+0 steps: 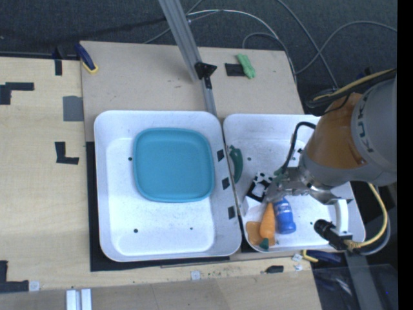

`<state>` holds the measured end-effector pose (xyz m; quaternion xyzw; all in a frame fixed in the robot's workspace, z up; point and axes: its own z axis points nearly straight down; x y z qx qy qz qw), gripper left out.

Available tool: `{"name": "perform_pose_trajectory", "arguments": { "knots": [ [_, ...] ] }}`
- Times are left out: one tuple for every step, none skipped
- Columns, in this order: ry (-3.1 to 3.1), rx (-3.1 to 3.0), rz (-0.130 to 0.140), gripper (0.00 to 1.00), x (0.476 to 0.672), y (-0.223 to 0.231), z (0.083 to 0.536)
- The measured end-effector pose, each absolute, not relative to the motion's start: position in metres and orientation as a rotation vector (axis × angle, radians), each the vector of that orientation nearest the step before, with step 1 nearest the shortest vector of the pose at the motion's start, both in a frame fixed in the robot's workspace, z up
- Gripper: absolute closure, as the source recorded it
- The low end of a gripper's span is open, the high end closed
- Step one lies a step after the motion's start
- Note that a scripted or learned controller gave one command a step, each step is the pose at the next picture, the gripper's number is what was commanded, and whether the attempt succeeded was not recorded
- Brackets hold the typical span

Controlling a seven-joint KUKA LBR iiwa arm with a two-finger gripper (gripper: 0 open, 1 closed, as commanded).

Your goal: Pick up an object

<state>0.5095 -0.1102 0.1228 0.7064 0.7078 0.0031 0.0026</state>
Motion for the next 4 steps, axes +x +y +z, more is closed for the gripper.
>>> {"name": "perform_pose_trajectory", "arguments": {
  "knots": [
    [2.220,2.218,0.004,1.00,0.513,-0.108,0.184],
    [2.220,2.219,0.003,1.00,0.514,-0.107,0.231],
    [2.221,2.221,0.001,1.00,0.514,-0.107,0.252],
    [2.227,2.217,0.001,1.00,0.504,-0.052,0.252]
  ]
}}
